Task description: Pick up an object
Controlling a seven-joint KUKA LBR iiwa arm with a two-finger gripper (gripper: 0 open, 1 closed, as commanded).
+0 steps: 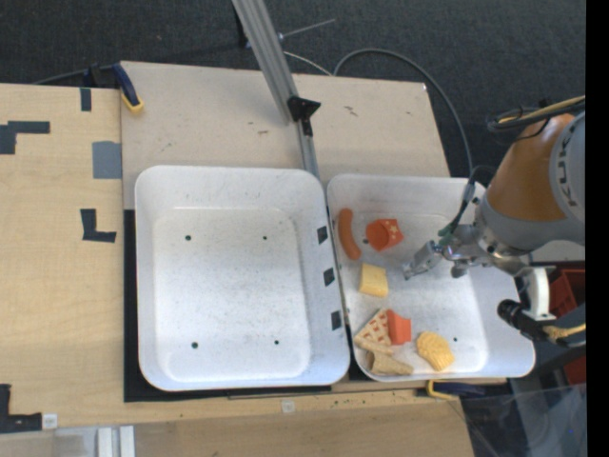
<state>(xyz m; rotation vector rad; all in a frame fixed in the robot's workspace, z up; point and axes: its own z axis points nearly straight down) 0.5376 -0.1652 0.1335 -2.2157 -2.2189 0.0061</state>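
Note:
The right bin (495, 350) holds several small items. An orange-red sausage (348, 233) lies by its left wall, with a red cup-like piece (383, 234) beside it. Below them sits a yellow block (374, 281). A waffle-patterned wedge (373, 330), a small red block (400, 328), a yellow corn cob (435, 350) and a tan cracker (388, 364) cluster at the near edge. My gripper (436, 267) hangs over the middle of this bin, right of the yellow block and red piece. It is open, with nothing between its fingers.
The left bin (152, 255) stands alongside, its wall meeting the right bin's. A slanted metal post (271, 50) rises behind the bins. The grey arm with its orange band (533, 184) overhangs the right bin's right edge.

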